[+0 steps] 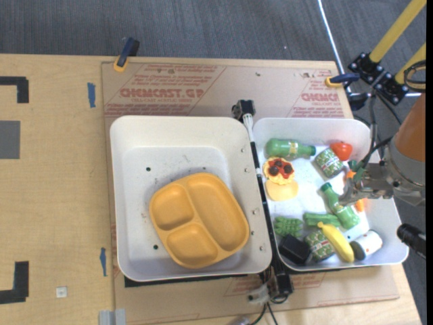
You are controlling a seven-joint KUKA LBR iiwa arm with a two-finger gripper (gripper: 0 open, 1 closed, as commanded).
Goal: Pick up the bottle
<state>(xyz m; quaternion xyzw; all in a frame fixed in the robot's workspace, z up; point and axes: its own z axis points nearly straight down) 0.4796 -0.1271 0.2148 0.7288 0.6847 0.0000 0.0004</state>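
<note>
The hand (356,189) hovers over the right bin (387,230), at a green bottle (339,207); whether its grip is apart or together cannot be told.

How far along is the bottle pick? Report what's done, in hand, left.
Done: the gripper is over the right bin. In hand: it hangs at a green bottle; a grip isn't visible. Left: the lift, since the bottle lies in the bin near the banana.

right bin (379,128) crowded with toys, bare floor mid-centre; left bin (135,141) open around yellow tray (197,219)
</note>
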